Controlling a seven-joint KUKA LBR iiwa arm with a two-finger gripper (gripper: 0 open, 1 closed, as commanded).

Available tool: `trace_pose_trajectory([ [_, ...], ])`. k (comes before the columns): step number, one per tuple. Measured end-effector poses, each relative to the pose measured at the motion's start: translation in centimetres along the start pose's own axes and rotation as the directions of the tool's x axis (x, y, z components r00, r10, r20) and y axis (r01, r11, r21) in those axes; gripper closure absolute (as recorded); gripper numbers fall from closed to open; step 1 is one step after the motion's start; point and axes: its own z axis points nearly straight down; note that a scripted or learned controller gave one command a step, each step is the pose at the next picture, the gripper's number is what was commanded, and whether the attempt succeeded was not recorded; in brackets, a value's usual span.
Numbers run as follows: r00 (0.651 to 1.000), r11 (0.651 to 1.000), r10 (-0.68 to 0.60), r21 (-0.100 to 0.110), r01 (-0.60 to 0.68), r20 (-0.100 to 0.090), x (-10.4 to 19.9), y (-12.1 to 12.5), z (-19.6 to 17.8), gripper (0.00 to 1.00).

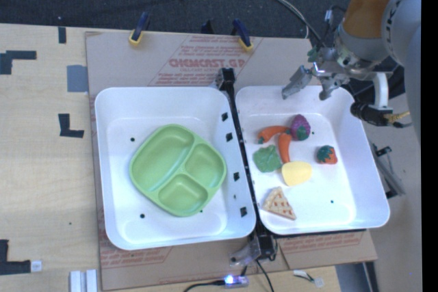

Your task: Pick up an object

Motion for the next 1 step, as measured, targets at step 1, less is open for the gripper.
trace_pose_trajectory([
  [1,1.0,1.0,-0.001,-0.007,0.001,0.001,0.02,0.14,-0.41,0.0],
])
